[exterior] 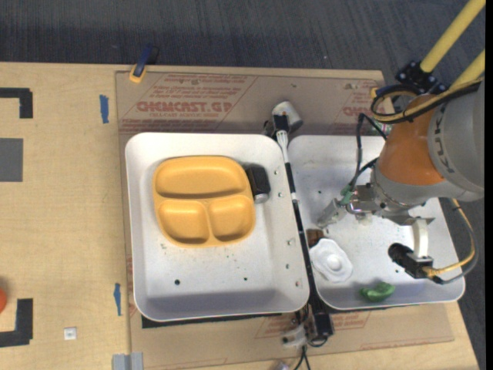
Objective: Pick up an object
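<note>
Your end effector point(333, 213) sits low in the right white shallow bin point(443, 291), near its left wall; can't tell its opening from here. Nearest to it is the white round plastic piece point(331, 260), at its 6 o'clock, no clear long axis. Small green oblong object point(377, 290) lies at 5 o'clock, long axis running 3–9. Yellow three-compartment plastic tray point(204, 200) occupies the left white bin point(154, 284).

A light wooden bench top point(62, 230) fills the left and near side, marked with black tape corners point(19, 102) and blue tape strips point(104, 108). A printed cardboard sheet point(192, 99) lies on it (red lettering). Dark carpeted floor point(231, 18) runs along the far side.
</note>
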{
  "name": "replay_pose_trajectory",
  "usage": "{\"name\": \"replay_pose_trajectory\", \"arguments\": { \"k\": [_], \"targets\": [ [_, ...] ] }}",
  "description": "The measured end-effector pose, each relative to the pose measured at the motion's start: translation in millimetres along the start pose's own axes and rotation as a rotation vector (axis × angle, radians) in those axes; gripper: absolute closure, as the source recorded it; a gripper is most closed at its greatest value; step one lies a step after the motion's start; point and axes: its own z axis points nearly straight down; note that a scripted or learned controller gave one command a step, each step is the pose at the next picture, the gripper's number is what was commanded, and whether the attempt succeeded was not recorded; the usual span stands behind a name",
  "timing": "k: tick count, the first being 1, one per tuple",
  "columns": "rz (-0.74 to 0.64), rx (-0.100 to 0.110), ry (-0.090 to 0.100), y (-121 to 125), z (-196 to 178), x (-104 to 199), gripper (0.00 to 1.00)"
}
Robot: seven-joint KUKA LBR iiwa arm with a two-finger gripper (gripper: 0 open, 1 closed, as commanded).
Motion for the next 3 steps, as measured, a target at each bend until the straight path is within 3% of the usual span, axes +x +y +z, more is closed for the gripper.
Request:
{"name": "replay_pose_trajectory", "arguments": {
  "k": [1,2,3],
  "targets": [
    [-0.106,0.001,0.000,-62,0,-12,0.00],
    [-0.106,-0.002,0.001,-61,-10,-11,1.00],
    [-0.106,-0.002,0.002,-61,-10,-11,0.00]
  ]
}}
